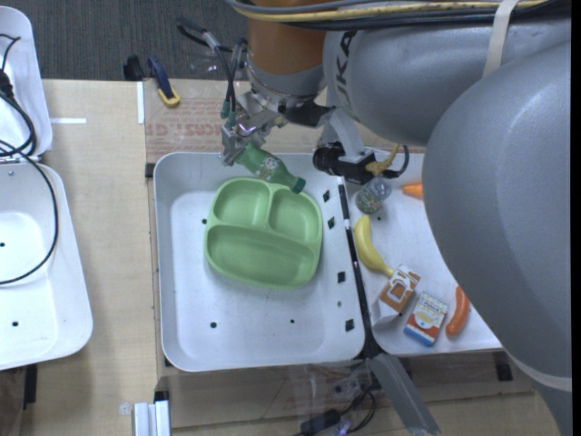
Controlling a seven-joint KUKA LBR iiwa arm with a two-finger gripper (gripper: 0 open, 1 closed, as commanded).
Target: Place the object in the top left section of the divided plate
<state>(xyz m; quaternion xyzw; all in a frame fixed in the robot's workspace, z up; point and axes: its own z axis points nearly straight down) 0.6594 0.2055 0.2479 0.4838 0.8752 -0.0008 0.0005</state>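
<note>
A green divided plate (265, 232) lies in the left white bin (182, 271), with two small sections at its far side and one long section nearer the camera. My gripper (243, 149) hangs just above the plate's far rim, over the top left section. A small green bottle-like object (272, 170) with a dark green cap sits tilted at the fingers, its cap end pointing right over the rim between the two far sections. The gripper looks shut on this object.
The right bin (436, 343) holds a banana (367, 246), a small orange-white carton (398, 292), a blue-yellow box (426, 320), an orange carrot-like piece (459, 310) and a shiny ball (372, 194). The big grey arm covers the upper right. White gear lies at the far left.
</note>
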